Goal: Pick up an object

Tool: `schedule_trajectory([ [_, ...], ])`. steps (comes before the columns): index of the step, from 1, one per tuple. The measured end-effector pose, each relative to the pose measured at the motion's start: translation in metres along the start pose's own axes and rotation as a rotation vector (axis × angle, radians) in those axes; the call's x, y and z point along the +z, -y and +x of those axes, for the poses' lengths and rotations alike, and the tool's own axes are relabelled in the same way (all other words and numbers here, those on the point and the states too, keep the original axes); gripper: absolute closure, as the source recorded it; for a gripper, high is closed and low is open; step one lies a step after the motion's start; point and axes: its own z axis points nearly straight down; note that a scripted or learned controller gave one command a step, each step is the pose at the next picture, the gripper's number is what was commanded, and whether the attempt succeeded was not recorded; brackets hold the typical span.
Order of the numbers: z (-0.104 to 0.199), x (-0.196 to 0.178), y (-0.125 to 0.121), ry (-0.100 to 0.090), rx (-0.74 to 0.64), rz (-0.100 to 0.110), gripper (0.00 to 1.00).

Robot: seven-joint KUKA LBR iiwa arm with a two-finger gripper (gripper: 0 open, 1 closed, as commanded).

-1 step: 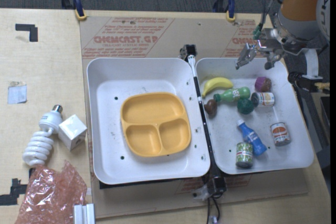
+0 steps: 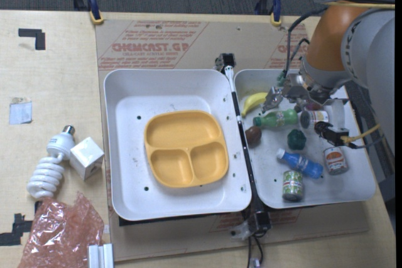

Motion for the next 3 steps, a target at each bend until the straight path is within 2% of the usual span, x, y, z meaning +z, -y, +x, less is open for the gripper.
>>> schedule_trajectory([
  [1,0.003,0.013,0.038,-0.001,0.000,0.002,0.00],
  [2,0.017,0.013,0.106,-0.002,0.000,0.002,0.00],
  [3,0.021,0.013,0.158,-0.002,0.000,0.002,0.00],
])
